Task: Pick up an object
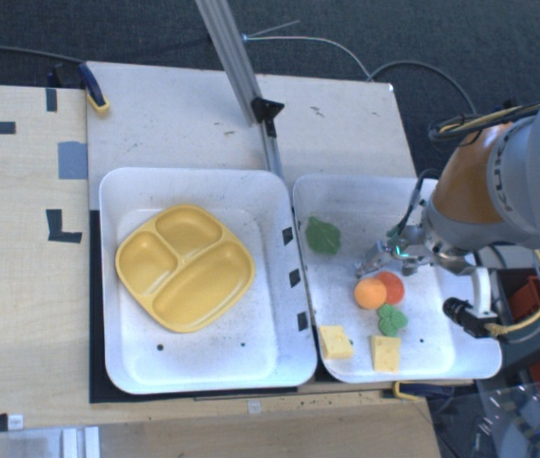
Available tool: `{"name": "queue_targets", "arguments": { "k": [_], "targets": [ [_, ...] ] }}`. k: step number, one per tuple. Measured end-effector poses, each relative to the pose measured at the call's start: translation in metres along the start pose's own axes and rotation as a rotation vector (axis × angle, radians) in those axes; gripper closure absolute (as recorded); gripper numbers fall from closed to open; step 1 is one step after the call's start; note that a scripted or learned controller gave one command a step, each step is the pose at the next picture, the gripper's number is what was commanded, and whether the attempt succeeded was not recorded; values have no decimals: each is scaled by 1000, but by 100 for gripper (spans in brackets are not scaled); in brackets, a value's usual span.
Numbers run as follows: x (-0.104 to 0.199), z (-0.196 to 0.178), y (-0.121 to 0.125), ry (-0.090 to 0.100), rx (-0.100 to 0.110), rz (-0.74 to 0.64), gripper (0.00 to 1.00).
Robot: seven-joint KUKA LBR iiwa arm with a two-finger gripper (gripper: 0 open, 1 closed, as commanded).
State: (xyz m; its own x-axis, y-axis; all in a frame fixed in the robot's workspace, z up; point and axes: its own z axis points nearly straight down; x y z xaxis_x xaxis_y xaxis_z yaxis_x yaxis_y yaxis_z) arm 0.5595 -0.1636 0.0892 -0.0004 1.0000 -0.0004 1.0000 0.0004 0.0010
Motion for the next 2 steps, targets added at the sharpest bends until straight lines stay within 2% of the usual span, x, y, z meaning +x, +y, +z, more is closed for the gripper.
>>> {"name": "queue_targets", "arguments": {
  "k": [1, 2],
  "targets": [
    [0, 0, 0, 0, 0, 0, 0],
    [34, 0, -7, -1, 1, -2, 0]
  ]
}}
